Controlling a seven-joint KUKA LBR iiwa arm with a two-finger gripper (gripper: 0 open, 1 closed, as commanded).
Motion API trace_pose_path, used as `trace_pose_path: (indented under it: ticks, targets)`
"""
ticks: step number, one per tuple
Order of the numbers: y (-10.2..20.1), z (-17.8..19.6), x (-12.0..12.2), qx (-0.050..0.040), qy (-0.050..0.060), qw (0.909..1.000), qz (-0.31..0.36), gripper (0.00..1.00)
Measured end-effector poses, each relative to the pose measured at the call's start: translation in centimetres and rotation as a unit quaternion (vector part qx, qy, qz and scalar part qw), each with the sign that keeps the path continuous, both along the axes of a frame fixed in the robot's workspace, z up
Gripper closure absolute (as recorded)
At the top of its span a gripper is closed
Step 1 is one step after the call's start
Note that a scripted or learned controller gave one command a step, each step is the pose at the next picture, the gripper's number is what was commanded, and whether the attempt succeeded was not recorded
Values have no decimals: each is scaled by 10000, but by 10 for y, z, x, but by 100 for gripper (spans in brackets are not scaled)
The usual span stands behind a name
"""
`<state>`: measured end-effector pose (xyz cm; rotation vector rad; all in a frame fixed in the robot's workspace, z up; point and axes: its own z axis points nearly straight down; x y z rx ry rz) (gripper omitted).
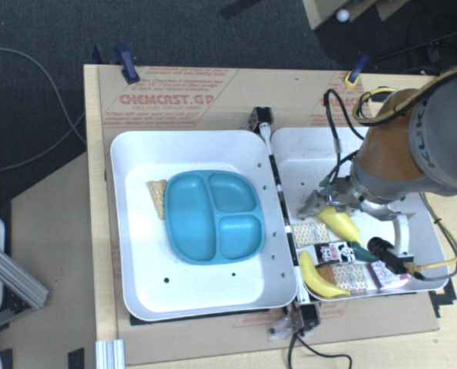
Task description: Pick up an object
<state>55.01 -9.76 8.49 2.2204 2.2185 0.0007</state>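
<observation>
Two shallow white bins sit side by side; the left bin (136, 283) contains a blue divided plastic plate (213, 215); the right bin (297, 148) contains two yellow plastic bananas (338, 223) and small cartons; the gripper (332, 196) hovers low over the upper banana; claw state cannot be determined; judged step: approach; next: descend, clamp, lift.

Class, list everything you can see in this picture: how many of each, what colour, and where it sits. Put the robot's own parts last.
bins: two, white, side by side on the bench
divided plate: one, blue, middle of left bin
cracker-like piece: one, tan, tucked at the plate's left edge
bananas: two, yellow, right bin, one near the front, one under the arm
small printed packets: several, mixed colours, front of right bin
clamps: two, blue, back edge of the bench
arm: one, grey and orange, over right bin
tool: one, low in right bin beside a banana
</observation>
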Motion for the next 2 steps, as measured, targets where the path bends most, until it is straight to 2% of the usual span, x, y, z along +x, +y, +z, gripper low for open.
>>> trace_pose_path:
  ticks: [1, 2]
  targets:
    - [-1, 11, 3, -24, -51, 10000, 1, 100]
    - [65, 100, 0, 12, 7, 10000, 12, 100]
